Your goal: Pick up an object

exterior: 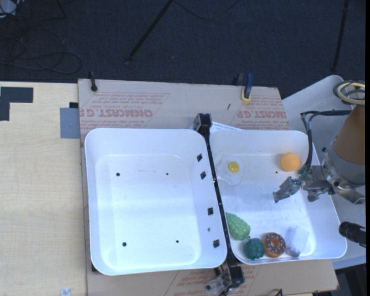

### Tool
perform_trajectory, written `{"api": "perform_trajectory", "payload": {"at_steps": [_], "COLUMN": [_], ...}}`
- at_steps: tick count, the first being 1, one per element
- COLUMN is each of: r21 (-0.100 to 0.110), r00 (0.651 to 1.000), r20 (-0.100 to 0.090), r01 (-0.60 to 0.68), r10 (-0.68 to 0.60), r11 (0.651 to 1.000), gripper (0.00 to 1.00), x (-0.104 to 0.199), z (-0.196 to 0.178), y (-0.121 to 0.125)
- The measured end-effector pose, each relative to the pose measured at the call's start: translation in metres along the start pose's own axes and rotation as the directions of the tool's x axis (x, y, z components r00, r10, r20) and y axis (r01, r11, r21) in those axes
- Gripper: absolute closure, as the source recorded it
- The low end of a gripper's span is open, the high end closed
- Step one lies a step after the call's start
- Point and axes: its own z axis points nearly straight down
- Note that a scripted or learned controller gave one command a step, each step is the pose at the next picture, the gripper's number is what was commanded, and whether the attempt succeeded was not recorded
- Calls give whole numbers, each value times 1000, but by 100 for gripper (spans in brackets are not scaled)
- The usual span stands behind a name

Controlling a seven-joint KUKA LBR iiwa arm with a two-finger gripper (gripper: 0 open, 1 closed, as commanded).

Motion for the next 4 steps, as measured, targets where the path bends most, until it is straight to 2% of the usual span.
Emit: {"api": "perform_trajectory", "payload": {"at_steps": [1, 2, 4], "r21": [2, -1, 3], "r00": [1000, 1000, 1000], "r20": [-1, -1, -2], "r01": [-1, 1, -2], "r10": [1, -1, 2], "r11": [1000, 1000, 1000], "gripper": [100, 100, 100], "x": [-1, 12, 10], "z": [-10, -42, -60], "y": [0, -24, -23]}}
